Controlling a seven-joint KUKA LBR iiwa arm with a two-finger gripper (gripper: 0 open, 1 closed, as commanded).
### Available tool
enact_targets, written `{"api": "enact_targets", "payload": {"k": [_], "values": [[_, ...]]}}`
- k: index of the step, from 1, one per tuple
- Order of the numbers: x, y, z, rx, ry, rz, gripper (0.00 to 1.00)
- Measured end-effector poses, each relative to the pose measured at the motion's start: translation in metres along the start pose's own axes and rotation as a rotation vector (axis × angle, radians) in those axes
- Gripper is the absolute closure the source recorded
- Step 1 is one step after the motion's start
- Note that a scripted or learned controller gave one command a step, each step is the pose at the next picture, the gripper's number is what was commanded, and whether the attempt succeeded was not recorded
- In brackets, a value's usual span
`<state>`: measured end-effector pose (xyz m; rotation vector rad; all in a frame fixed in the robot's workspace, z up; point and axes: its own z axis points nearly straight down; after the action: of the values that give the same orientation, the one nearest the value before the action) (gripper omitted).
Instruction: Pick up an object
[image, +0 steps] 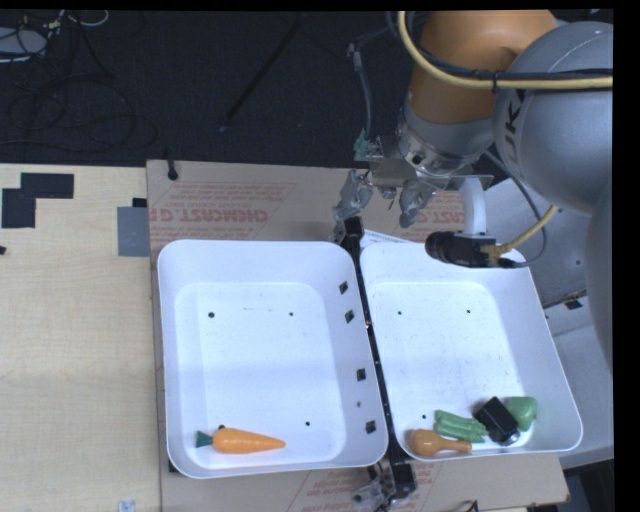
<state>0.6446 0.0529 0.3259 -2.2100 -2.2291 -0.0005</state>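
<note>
An orange toy carrot lies in the left bin, close to its near left corner. In the near right corner of the right bin sit a tan pear-shaped toy, a green bean pod, a black block and a green leafy piece, bunched together. My gripper hangs above the far end of the divider between the bins, well away from every object. Its two fingers stand apart with nothing between them.
The grey arm with its orange band fills the upper right. A black cylindrical part juts over the right bin's far rim. Cardboard lies under both bins, with a wooden bench top to the left.
</note>
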Motion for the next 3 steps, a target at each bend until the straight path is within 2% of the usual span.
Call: {"api": "enact_targets", "payload": {"k": [1,2,3], "values": [[0.095,-0.002,-0.040,-0.002,0.000,0.000,0.00],[0.108,-0.010,-0.223,-0.016,0.002,0.005,0.00],[0.109,-0.010,-0.221,0.006,-0.005,-0.002,1.00]]}}
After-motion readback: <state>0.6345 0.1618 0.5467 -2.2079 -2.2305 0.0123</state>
